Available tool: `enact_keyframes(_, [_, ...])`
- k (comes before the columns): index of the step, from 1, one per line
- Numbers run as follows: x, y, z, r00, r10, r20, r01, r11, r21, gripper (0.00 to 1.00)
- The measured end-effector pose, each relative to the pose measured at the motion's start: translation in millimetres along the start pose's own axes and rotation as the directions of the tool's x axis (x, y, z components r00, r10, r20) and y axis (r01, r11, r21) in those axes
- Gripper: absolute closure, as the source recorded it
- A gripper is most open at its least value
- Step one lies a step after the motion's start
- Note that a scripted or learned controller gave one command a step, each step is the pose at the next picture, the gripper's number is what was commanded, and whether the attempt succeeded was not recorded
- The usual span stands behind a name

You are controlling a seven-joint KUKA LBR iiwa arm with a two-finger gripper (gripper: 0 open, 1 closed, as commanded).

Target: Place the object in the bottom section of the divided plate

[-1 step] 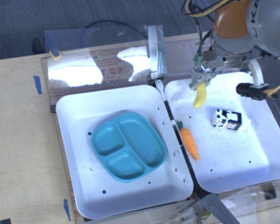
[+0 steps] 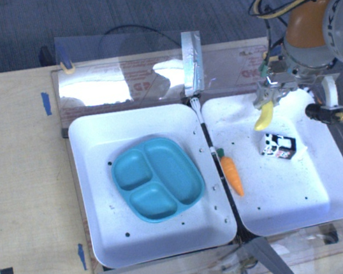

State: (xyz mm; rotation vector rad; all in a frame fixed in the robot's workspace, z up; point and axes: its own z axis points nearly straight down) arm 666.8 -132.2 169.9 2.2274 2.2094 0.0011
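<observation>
The gripper [image 2: 267,95] hangs over the far part of the right bin [image 2: 337,203], its fingers closed on the upper end of a yellow banana [image 2: 264,116], which dangles tilted below them, its lower tip close above the bin floor. The grey arm [image 2: 308,21], with its orange band and looped yellow cables, reaches in from the right. Just beside the banana, toward the near side, a small black-and-white object [image 2: 279,146] lies on the bin floor. A toy carrot [image 2: 231,174] rests against the bin's left wall, green top pointing away. In the left bin [image 2: 104,240] sits the blue divided plate [image 2: 158,178], angled, two smaller sections on its left side, one larger on its right, well apart from the banana.
</observation>
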Motion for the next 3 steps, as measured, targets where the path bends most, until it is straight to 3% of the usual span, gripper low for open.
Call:
enact_keyframes(1, [68, 0, -16, 0.999, -0.040, -0.004, 0.040, 0.999, 0.001, 1.00])
enact_keyframes(2, [66, 1, -27, 0.999, -0.039, -0.002, 0.039, 0.999, -0.002, 1.00])
enact_keyframes(3, [148, -43, -15, 0.998, -0.061, -0.005, 0.062, 0.998, 0.006, 1.00])
